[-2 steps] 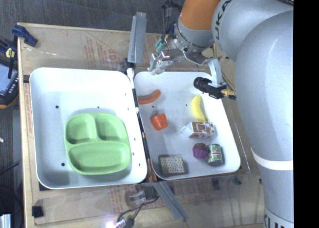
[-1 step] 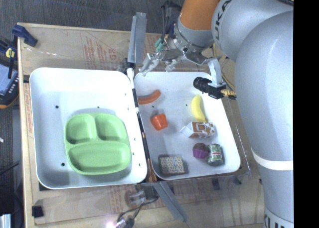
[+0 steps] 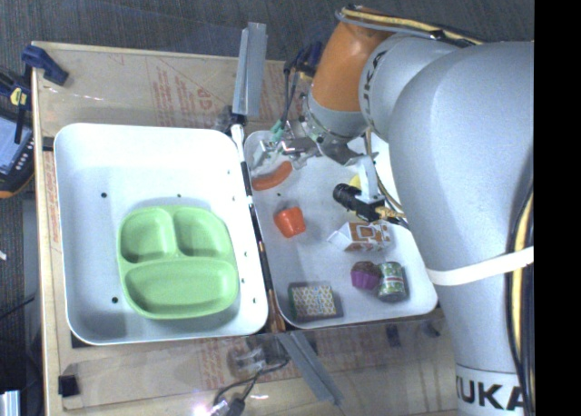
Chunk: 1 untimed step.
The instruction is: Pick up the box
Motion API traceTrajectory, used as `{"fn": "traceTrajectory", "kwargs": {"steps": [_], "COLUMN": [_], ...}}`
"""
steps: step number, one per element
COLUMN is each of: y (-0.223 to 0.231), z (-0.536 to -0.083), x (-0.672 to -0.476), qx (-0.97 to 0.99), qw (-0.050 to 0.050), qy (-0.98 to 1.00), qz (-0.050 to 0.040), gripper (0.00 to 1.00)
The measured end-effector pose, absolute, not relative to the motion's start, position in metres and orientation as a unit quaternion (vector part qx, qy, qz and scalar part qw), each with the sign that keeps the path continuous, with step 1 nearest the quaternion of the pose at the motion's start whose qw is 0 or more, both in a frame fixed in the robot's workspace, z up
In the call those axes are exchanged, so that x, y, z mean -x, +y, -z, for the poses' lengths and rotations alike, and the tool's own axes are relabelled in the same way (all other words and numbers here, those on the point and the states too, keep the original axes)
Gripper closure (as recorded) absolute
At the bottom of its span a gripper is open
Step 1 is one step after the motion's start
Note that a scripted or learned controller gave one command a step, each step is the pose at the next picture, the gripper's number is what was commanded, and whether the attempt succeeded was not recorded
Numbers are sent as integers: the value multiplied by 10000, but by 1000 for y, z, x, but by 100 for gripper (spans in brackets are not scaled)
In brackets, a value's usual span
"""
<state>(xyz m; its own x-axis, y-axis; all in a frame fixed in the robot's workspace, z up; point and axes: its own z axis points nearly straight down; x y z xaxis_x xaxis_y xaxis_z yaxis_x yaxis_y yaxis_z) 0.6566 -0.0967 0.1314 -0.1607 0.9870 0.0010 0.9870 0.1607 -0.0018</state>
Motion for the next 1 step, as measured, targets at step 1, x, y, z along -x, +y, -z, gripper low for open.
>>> {"fn": "traceTrajectory", "kwargs": {"steps": [1], "y": [-123], "z": [-114], "x": [-638], "qx": [4935], "qw": [10], "qy": [-8697], "qz": [-5], "gripper": [0]}}
